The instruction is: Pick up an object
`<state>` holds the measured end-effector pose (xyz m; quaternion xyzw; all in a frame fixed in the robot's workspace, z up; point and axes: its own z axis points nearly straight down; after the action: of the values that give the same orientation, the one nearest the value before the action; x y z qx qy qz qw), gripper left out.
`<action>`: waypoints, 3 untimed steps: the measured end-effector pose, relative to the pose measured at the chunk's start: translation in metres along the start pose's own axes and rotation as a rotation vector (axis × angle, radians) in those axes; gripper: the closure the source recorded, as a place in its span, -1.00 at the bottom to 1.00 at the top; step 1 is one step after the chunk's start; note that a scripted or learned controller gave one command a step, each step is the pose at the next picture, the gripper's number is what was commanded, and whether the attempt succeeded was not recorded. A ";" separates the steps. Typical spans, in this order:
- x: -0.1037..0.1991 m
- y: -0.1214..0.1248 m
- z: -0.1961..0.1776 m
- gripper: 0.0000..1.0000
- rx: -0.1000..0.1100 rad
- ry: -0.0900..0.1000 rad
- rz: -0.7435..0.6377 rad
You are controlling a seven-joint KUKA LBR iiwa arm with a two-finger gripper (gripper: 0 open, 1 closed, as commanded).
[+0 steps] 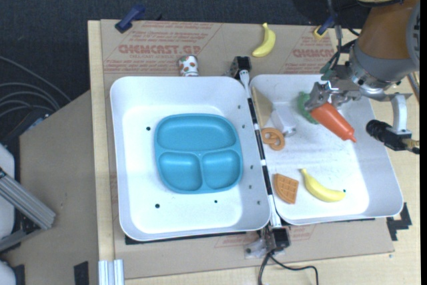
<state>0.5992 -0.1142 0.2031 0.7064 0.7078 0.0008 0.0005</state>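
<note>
**Pincer over the carrot in the right bin**

The pincer (325, 94) hangs at the far side of the right bin (377, 173), directly above the leafy green end of a toy carrot (331, 118). Whether it grips the carrot cannot be told; the arm (387, 30) hides the contact. The carrot's orange body slants toward the bin's right wall. Nearer the divider lies a pretzel (272, 137); a waffle piece (286, 187) and a yellow banana (321, 187) sit at the bin's near edge. The left bin (133, 210) holds a blue sectioned plate (197, 151). On the table (167, 43) beyond the bins rests a second banana (265, 42).
</note>
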 end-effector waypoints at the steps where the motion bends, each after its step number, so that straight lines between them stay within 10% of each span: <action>1: 0.089 -0.030 -0.004 1.00 0.005 0.002 0.000; 2: 0.121 -0.100 -0.043 1.00 0.006 0.001 0.001; 3: 0.096 -0.027 -0.047 1.00 0.001 -0.001 0.002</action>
<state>0.5716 -0.0186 0.2501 0.7072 0.7070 0.0001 0.0004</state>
